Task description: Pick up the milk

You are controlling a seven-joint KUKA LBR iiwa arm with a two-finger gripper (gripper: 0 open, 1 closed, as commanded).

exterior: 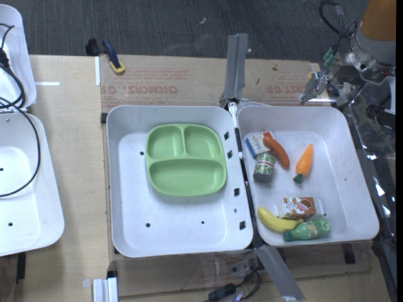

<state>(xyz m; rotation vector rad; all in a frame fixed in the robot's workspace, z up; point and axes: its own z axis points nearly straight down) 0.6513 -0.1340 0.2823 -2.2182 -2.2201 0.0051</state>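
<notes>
Two white bins sit side by side; I see the milk carton (254, 145) near the right bin's (343, 137) left wall, touching a sausage (277, 151). My gripper (321, 83) hangs above that bin's back right corner, grip state unclear, apparently holding nothing.

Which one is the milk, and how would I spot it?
Look in the right bin, at its top left corner. The milk is a small blue-and-white carton lying there, touching an orange sausage, just above a little jar. It is the bin's only blue thing.
</notes>
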